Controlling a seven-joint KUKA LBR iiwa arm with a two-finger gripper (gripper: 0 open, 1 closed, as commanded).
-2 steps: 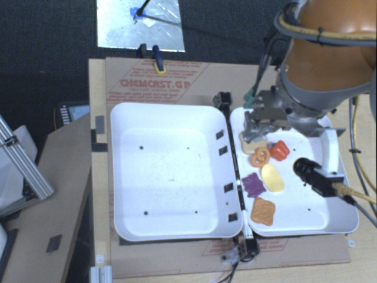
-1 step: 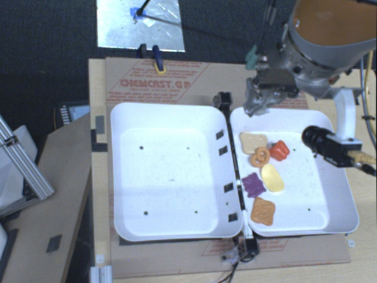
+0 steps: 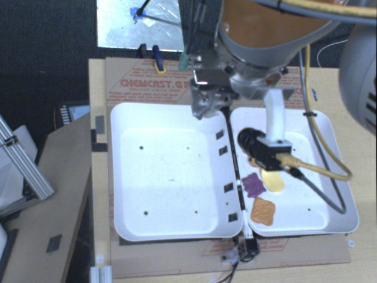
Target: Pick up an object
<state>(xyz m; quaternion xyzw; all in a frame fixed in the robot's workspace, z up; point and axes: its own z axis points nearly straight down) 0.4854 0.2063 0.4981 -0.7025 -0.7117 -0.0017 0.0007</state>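
End effector (image 3: pixel 207 104) seen, grip state untellable; flat purple patch (image 3: pixel 254 185) lay just beside pale yellow oval disc (image 3: pixel 273 182), so a double or glancing grab was judged likely

Broad, rounded grey arm (image 3: pixel 359 69) with a wide orange band (image 3: pixel 277 16) above the wrist. Below the band, a pale grey collar (image 3: pixel 259 61) narrowing to a bare-metal gripper (image 3: pixel 205 106) (boxy, glinting, with dark recesses). Across the orange, a yellowish cable (image 3: pixel 318 7) pinned by a black tie (image 3: pixel 281 2). Beside the wrist, thin dark leads (image 3: pixel 197 10).
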